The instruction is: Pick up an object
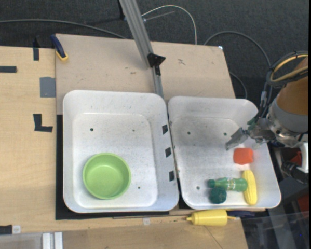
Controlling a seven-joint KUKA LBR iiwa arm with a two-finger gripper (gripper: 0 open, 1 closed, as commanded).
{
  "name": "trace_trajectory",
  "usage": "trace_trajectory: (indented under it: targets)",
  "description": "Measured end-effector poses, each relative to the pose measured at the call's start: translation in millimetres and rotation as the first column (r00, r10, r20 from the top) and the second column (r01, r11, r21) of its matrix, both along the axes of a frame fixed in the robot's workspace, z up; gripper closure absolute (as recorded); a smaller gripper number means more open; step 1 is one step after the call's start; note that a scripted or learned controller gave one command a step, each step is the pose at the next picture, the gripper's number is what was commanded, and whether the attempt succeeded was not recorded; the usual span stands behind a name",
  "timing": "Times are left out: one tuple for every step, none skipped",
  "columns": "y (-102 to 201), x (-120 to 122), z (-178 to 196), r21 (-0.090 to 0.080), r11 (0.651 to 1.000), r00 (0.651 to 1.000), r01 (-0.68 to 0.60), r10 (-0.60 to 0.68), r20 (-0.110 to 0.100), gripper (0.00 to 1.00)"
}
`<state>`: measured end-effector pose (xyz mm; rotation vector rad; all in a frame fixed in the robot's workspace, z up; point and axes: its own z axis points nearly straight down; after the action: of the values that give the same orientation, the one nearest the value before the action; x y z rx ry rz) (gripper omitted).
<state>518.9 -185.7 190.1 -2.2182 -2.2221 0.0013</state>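
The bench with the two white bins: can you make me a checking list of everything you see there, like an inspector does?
Surface: wooden bench bearing two shallow white bins side by side, left bin and right bin.
Job's things: orange block, yellow banana-like toy and green bottle grouped near the right bin's front right corner; green bowl in the left bin's front left corner.
Clutter: yellow bottle lying on the bench in front of the right bin.
Grippers: gripper over the right bin, just above the orange block, holding nothing.
Cables: looping on the dark floor behind the bench.
Surroundings: slanted metal pole; black tape marks on the left.
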Motion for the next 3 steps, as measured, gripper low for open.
trace_trajectory:
  targets:
    - [-0.2,0.0,0.1,0.000,1.000,1.000,0.000,0.000,0.000,0.00]
    - [-1.5,4.0,-45.0,-0.001,1.000,1.000,0.001,-0.001,-0.004,0.00]
    - [1.5,3.2,-98.3,0.004,1.000,1.000,-0.001,0.001,-0.005,0.00]
